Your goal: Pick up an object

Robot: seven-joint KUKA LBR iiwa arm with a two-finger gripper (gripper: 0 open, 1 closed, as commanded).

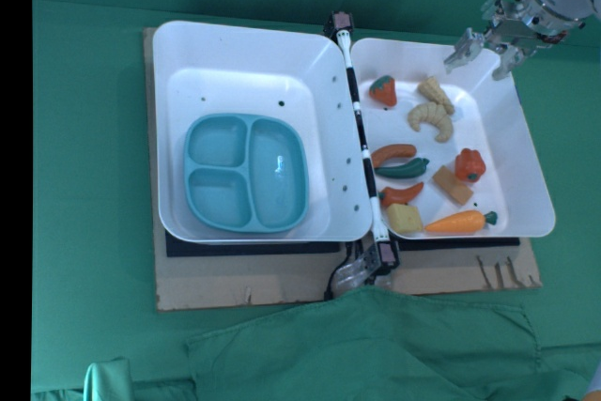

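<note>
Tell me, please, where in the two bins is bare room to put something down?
Left bin: bare floor behind the blue divided plate. Right bin: a small bare patch between the strawberry and sausage; elsewhere crowded, especially around the carrot. The end effector hovers at its far corner.

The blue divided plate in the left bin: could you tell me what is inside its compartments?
The blue divided plate shows three bare compartments with only a glare spot. The left bin's floor beneath it is covered.

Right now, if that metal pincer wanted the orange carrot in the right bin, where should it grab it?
Probably across the carrot's thick middle, coming straight down from above. It lies flat and long, nearly parallel to the right bin's front wall, so fingers closing across its narrow width should fit. Watch the yellow block near its tip. The pincer hovers open above the far rim.
</note>
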